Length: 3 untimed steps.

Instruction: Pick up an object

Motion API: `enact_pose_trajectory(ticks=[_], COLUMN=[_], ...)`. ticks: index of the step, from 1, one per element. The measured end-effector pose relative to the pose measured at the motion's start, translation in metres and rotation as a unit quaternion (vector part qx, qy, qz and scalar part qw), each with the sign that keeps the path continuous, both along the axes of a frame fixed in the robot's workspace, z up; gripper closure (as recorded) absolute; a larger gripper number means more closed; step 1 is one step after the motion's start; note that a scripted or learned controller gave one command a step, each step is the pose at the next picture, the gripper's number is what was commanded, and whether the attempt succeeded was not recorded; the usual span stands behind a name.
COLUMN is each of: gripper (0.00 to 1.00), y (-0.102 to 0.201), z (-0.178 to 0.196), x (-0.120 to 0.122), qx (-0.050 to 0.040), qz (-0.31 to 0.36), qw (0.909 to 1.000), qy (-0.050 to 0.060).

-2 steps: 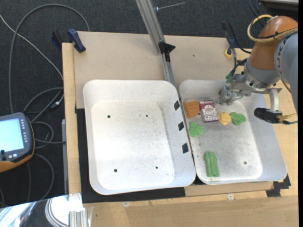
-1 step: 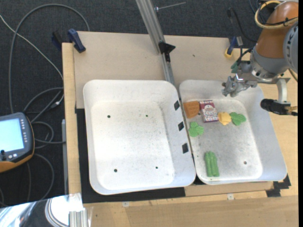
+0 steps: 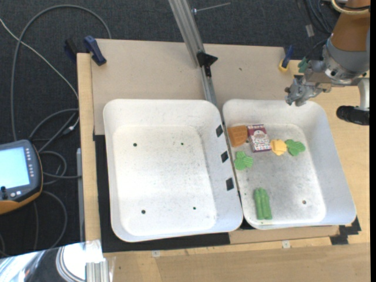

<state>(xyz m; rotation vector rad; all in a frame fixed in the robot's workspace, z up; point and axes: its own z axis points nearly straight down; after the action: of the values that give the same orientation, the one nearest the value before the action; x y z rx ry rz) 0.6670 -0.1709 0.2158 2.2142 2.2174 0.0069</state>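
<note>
Hanging over the far rim of the right bin [image 3: 329, 128], the gripper [image 3: 297, 94] is pointing down at the far right of the scene, and it is not possible to tell how it is set, because it is small and blurred against the white rim. Nothing is showing under it or in it. The objects are all lying in the right bin, well apart from the gripper. An orange-brown piece [image 3: 237, 135] is lying near the bin's left wall, and a small red and white box [image 3: 258, 138] is lying just beside it on the right. Further right, a yellow piece [image 3: 278, 147] is touching a green piece [image 3: 295, 147]. A small green leafy piece [image 3: 243, 160] is lying nearer, below the orange-brown one, and a long green piece [image 3: 262, 204] is lying near the bin's near edge. The left bin [image 3: 117, 116] is sitting just beside the right one, on the bench [image 3: 147, 69].
</note>
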Motion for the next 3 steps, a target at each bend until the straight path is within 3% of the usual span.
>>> enact_pose_trajectory(ticks=[1,3], gripper=[1.00,1.00], y=[0.000,0.103], z=[0.008,-0.003], x=[0.001,-0.031], qx=[0.0006,0.0028], qz=[0.000,0.002], qw=[1.0000,1.0000], qy=[0.002,0.007])
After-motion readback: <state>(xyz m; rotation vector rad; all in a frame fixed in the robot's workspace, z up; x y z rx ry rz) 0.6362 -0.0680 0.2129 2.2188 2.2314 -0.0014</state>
